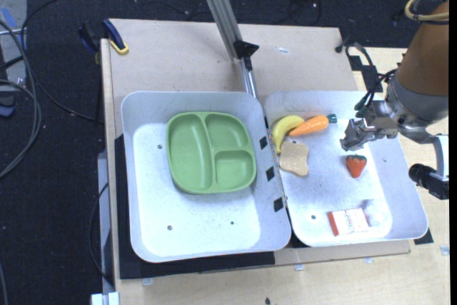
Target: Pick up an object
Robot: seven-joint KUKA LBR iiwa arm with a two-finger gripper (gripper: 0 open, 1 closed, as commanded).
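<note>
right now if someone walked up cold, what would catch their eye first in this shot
Most likely the big green divided plate, alone in the left bin. Next, the bright cluster in the right bin: a banana and carrot touching near its top left, a slice of bread just below them, and a strawberry under the gripper. A red and white box lies near that bin's front edge.

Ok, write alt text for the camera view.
A robot gripper hovers above a strawberry in the right bin, which also holds a banana, carrot, bread slice and small box. The left bin holds a green divided plate.
</note>
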